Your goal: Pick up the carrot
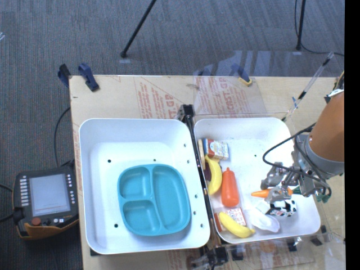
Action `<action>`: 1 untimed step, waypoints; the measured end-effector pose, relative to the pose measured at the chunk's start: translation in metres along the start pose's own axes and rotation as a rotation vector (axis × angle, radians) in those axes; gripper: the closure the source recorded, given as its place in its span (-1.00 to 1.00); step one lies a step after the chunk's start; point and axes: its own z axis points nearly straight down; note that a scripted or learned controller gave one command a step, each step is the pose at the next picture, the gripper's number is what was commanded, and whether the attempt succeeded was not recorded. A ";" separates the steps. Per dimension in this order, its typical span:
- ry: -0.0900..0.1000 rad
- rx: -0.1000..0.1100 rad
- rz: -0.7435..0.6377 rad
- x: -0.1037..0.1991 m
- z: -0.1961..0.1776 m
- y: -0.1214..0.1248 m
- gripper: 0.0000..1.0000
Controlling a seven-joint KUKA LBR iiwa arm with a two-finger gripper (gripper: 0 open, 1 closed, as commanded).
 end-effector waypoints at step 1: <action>0.011 0.004 0.062 0.009 0.019 -0.030 1.00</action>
